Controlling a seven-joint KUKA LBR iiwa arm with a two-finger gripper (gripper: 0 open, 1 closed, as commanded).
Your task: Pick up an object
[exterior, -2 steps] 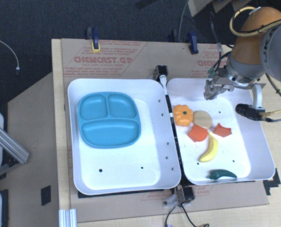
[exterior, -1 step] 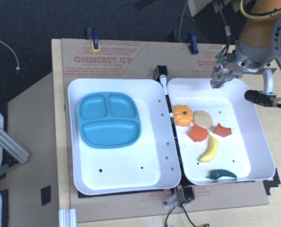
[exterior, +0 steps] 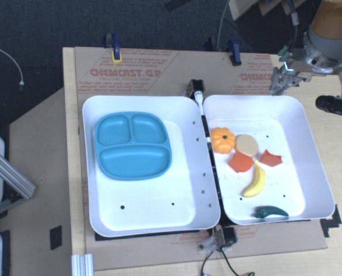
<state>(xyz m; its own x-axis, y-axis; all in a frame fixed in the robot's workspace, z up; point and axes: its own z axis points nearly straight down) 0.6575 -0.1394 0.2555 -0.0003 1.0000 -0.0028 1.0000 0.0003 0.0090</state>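
Floor: dark blue-grey carpet (exterior: 56,16) is lying around the bench.
Bench top: brown cardboard sheet (exterior: 159,68) is lying flat, printed in red.
Clamps: two blue clamps (exterior: 114,45) are gripping its far edge.
Cables: thin cables (exterior: 222,16) are trailing over the carpet.

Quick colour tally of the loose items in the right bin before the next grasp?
Orange: 1, pumpkin
Beige: 1, round piece
Red: 2, pieces
Yellow: 1, banana
Green: 1, dark piece at the near edge
Total: 6
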